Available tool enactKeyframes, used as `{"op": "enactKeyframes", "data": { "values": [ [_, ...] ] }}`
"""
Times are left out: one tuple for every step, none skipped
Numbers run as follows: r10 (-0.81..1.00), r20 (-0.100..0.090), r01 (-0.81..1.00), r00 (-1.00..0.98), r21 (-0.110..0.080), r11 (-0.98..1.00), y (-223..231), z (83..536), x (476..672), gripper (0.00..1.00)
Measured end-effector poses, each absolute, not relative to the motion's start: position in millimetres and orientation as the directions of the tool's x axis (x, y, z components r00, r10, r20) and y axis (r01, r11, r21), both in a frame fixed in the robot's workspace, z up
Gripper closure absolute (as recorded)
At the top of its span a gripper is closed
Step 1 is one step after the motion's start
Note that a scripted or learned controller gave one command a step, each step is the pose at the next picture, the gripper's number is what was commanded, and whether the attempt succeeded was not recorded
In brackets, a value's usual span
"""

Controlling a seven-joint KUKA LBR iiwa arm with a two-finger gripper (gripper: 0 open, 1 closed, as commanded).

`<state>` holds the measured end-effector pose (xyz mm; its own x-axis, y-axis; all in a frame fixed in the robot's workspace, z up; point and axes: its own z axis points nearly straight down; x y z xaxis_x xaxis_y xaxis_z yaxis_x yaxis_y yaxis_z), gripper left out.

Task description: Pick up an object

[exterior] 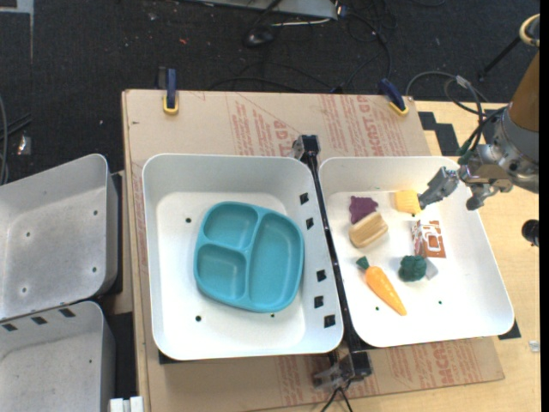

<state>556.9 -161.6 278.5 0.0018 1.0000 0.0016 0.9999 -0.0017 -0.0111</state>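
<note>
I see worktop (223, 118) carrying two bins. Left bin (163, 230) holds teal tray (250, 256). Right bin (480, 290) holds carrot (385, 289), bread (368, 229), packet (428, 237), green lump (413, 268), purple piece (362, 205), yellow block (406, 201). My tool (455, 190) over bin's upper right, fingers spread wide, gripping nothing, left fingertip just beside yellow block.

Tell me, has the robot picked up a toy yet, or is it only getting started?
Only getting started. The pincer hangs open above the right bin's far edge with nothing between its fingers, beside the yellow block. The purple piece, bread, carrot, green toy and packet all lie in that bin. The teal tray sits in the left bin. Grabbing and lifting are left.
</note>
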Motion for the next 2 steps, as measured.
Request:
{"op": "enactKeyframes", "data": {
  "values": [
    [1.0,0.0,1.0,-0.001,0.0,0.001,-161,284,558.9,0.0],
    [1.0,0.001,1.0,0.0,-0.005,0.0,-154,231,550.8,0.0]
  ]
}}
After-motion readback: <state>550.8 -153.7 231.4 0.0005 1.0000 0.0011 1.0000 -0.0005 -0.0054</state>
